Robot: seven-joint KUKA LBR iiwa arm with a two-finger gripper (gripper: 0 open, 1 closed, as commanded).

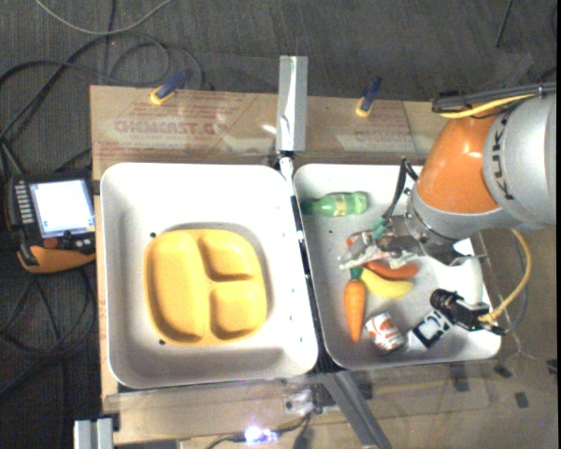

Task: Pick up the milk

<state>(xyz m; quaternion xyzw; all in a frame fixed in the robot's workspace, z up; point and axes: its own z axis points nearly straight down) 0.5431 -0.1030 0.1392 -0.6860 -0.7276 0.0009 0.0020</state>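
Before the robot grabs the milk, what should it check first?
1. Milk spotted: cannot tell; the black-and-white thing beside the can might be it.
2. Gripper over the right bin: ok.
3. Gripper above that black-and-white thing: not ok; it hangs over the red and yellow food next to the carrot.
4. Gripper free of other things: cannot tell.
5. Green bottle out of the way: ok, at the bin's far edge.

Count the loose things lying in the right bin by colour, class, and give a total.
Green: 1, the bottle
Orange: 1, the carrot
Yellow: 1, the banana
Red: 2, the pepper and the can
Black and white: 1, the carton
Total: 6
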